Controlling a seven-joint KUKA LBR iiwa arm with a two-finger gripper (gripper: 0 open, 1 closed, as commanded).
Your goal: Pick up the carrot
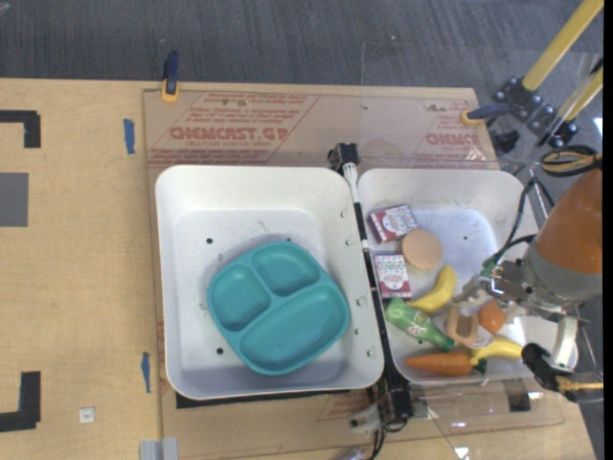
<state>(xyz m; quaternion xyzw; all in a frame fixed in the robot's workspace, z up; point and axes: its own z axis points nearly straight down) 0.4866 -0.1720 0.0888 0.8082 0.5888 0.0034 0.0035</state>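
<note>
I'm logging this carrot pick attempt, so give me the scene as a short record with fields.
target: orange toy carrot, lying at the right bin's near edge
gripper: over the right bin, above the carrot, among the toy food
nearest items: green bottle, yellow banana
left bin: teal three-compartment plastic plate
held: nothing seen

Arm (575, 242) cut off by right frame edge — upper links out of view. Its wrist covers the right bin's (450, 185) right wall. Small items beneath the gripper (484, 300) overlap — individual identities unclear, labels on two packets (393, 247) illegible
</note>
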